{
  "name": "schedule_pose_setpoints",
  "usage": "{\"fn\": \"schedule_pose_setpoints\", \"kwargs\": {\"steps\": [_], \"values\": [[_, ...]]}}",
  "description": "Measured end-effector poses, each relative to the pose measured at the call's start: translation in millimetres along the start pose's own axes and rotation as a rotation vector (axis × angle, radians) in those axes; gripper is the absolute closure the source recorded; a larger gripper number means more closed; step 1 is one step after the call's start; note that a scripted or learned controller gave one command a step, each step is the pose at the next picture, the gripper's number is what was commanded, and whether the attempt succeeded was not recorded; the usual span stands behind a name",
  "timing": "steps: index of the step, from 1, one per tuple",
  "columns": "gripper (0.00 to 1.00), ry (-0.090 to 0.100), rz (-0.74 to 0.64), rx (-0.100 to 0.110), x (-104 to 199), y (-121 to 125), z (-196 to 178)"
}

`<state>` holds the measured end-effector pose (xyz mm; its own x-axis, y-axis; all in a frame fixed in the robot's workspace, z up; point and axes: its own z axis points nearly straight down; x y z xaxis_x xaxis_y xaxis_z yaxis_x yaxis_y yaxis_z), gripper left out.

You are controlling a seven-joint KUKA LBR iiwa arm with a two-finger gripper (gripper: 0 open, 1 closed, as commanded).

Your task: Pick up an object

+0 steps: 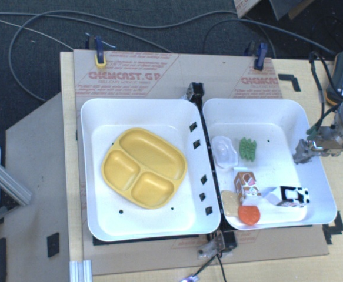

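While the gripper (305, 150) hangs at the right rim of the right bin (289, 107), nothing can be seen between its fingers, and how wide they stand is too small and blurred to tell. All the likely things to pick lie in that bin, well apart from the yellow tray (145, 167) in the left bin (95, 157). Nearest the gripper is a black-and-white carton (290, 196) by the bin's front right; it looks light and fairly stiff, and its flat sides would likely give the fingers a sure hold if taken across the narrow way. A small brown box (247, 185) stands just above an orange ball (249, 215), nearly touching it; the box should be light and firm, the ball smooth and apt to roll out of a pinch. The green toy (247, 148) looks small and probably soft, easy to squeeze around its middle. Beside it a clear plastic piece (224, 150) seems thin, slippery and likely to buckle, so it is the poorest choice. The carton or box would be my pick.
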<state>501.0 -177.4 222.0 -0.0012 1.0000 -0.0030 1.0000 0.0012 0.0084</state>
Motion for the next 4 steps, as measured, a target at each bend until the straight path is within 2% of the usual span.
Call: {"fn": "schedule_pose_setpoints", "kwargs": {"steps": [1, 4], "values": [[1.00, 0.000, -0.001, 0.000, 4.3, -1.8, -62.8], [1.00, 0.004, -0.005, 0.006, 160.1, 63.6, -61.3]]}}
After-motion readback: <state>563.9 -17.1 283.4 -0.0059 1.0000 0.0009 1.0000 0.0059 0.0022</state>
